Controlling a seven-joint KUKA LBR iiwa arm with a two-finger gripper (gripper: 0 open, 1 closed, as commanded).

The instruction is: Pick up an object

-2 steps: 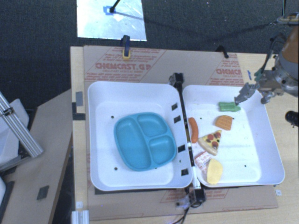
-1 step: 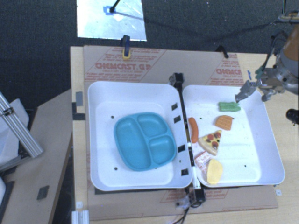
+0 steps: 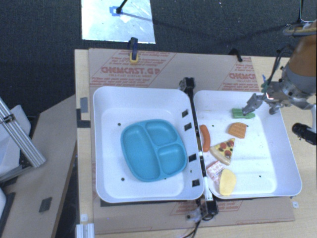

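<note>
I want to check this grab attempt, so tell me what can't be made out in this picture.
- Claw: too blurred in the camera view to tell whether it grips the green piece.
- Arm: cut off by the right edge.
- Green piece: partly covered by the claw, so its shape is unclear.
- Wrapper: print too small to read.

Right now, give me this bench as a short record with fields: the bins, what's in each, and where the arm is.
left bin: holds a blue divided plate
right bin: holds toy foods
green piece: near the far wall, right by the gripper
sausage: along the divider side
waffle: mid bin
pizza slice: beside the sausage, towards the near side
yellow piece: near front wall
arm: over the right bin's far right corner
grasp: none confirmed
</note>
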